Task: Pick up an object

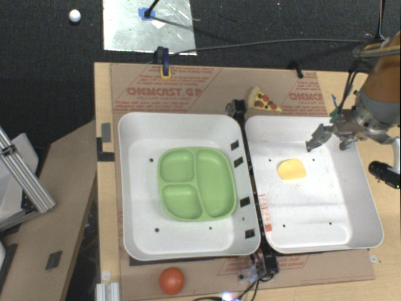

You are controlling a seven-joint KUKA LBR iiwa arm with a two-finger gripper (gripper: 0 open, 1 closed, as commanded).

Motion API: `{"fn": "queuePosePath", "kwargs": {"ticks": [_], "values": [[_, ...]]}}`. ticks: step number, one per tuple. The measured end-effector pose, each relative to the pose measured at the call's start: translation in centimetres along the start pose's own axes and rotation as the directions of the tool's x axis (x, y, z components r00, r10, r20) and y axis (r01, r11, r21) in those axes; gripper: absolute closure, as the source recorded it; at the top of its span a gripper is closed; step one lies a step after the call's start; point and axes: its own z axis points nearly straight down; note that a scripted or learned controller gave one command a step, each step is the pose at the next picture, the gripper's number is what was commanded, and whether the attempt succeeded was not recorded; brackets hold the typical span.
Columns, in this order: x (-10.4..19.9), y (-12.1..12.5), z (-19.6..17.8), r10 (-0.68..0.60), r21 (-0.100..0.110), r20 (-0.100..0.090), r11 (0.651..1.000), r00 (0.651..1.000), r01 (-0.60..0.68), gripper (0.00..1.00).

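- Far left, off the table, a slanted metal rail [25,174] leans beside a grey box, and a small white ball [75,15] lies on the dark floor toward the back.
- A sheet of shiny foil [147,17] lies on the floor behind the table, with a blue clip [148,14] on it and a thin dark rod running up and away from the clip.
- The table [188,86] is covered by brown cardboard printed with red lettering; a blue and yellow clamp [163,63] grips its back edge.
- The left bin [131,137] holds a green divided plate [196,183] with three compartments, lying flat near the bin's middle.
- An orange-red ball [171,280] rests on the cardboard just in front of the left bin, outside it.
- A toy pizza slice [265,100] lies on the cardboard behind the seam where the two bins meet.
- Black clips run down the seam between the bins.
- In the right bin [351,231], a yellow object [292,168], flattish and rounded, lies on the floor of the bin, left of centre and toward the back.
- The claw [329,138] hangs over the back right part of the right bin, its two fingers spread apart with nothing between them; the yellow object lies near it, lower and to the left, not touching.
- The arm [382,86] comes in from the right edge, orange band above the grey wrist.
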Motion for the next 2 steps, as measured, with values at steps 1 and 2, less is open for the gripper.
{"fn": "queuePosePath", "kwargs": {"ticks": [1, 2], "values": [[0.0, 0.3, -0.8, -0.003, -0.013, 0.002, 1.000, 1.000, 0.003, 0.00], [-0.3, 0.1, 3.5, 0.000, -0.010, 0.002, 1.000, 1.000, 0.000, 0.00]]}}
